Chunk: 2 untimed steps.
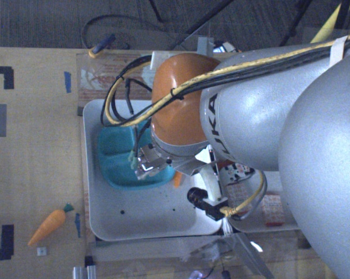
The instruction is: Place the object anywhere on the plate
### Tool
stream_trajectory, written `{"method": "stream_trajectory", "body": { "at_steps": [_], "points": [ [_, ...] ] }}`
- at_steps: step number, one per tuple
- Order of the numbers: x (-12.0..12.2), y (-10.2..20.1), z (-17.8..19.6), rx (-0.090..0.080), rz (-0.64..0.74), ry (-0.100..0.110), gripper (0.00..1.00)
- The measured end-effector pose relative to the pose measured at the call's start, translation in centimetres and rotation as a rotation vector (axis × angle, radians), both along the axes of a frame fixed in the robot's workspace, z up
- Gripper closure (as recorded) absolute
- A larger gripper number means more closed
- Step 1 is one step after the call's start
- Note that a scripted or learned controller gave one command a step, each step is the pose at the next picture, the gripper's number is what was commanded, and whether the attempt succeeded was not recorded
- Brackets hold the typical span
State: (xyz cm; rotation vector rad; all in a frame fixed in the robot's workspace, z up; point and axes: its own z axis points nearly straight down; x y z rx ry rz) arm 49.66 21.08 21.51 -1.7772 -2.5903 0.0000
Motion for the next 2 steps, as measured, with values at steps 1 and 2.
{"method": "stream_trajectory", "body": {
  "at_steps": [1, 2],
  "points": [
    [4.65, 0.79, -0.19, 0.000, -0.093, -0.002, 1.00],
    [4.71, 0.89, 0.79, -0.001, -0.091, -0.004, 1.00]
  ]
}}
